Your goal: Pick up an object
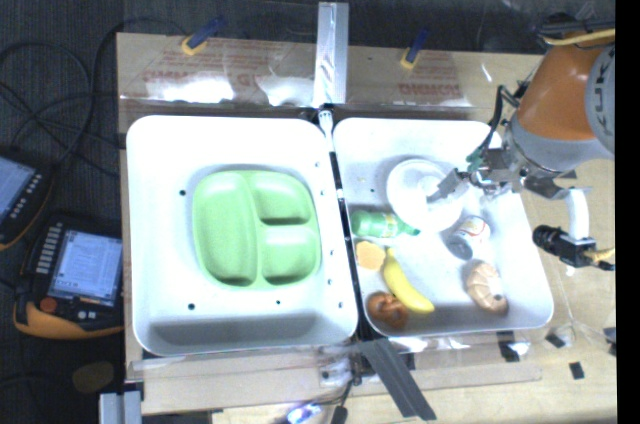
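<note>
The right bin (520,302) was crowded: a white bowl (420,195) near its middle, a green bottle (383,226) lying on its side just left of it, a banana (405,282) below, and beside that a brown fruit (387,310), a small orange piece (371,256), a round shiny can-like thing (466,235) and a tan lumpy toy (485,284). The left bin (150,212) held a green divided tray (258,227).

The gripper (462,180) hung over the bowl's right rim, the arm's orange band (560,102) behind it. To my eye, a rim grasp looked the likeliest choice, with one finger inside and one outside the wall, then a straight lift. The bottle and the can sat close, so a slanted descent risked knocking them.

The fingers were too small and dark against the bowl for me to judge their opening, and I saw nothing clearly between them.
</note>
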{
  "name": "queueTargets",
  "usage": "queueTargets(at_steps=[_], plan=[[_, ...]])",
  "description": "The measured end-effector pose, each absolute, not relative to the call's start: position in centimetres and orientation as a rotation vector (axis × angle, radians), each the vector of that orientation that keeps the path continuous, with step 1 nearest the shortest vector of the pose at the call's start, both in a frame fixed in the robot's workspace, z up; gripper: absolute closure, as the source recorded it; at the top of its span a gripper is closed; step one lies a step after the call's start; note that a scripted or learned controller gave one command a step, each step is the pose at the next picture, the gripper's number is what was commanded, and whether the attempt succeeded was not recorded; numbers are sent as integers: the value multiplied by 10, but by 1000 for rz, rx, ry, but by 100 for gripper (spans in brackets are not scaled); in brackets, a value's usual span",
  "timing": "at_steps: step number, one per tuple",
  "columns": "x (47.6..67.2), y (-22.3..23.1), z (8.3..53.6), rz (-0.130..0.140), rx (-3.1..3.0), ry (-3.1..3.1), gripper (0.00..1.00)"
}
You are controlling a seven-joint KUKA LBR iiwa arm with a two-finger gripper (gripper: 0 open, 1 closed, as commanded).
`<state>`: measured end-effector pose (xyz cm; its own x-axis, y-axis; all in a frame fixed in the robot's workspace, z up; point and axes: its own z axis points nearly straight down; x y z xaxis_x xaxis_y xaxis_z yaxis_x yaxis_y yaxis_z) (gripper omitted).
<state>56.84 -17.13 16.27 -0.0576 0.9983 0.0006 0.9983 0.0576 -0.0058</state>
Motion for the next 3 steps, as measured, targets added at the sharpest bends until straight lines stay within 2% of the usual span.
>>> queueTargets(at_steps=[1, 2, 3], plan=[[568, -171, 170, 9, -2150, -2279, 100], [568, -171, 170, 9, -2150, -2279, 0], [521, -212, 95, -9, -2013, -2410, 0]])
